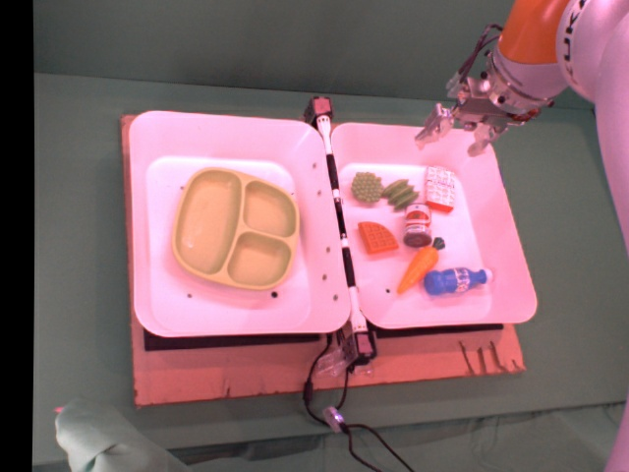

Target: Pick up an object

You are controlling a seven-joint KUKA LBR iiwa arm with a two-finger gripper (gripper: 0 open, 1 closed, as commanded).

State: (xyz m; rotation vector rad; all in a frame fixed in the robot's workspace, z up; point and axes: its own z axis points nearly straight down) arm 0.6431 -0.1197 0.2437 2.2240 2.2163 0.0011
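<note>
The gripper [454, 133] is seen at one o'clock above the right bin [511, 254], its fingers [429, 126] spread and nothing held between them. Inside that bin lie a green vegetable [368, 187], pea pod [400, 194], box [439, 188], can [418, 225], orange waffle [377, 238], carrot [419, 266] and blue bottle [455, 280]. A green tray [236, 227] is set in the left bin [157, 136] at nine o'clock on the desk [79, 214].

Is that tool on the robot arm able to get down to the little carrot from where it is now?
Probably yes. The tool hangs open above the right bin's far edge, and nothing covers the carrot. The jar and blue bottle lie close beside it, so it may be a tight fit.
</note>
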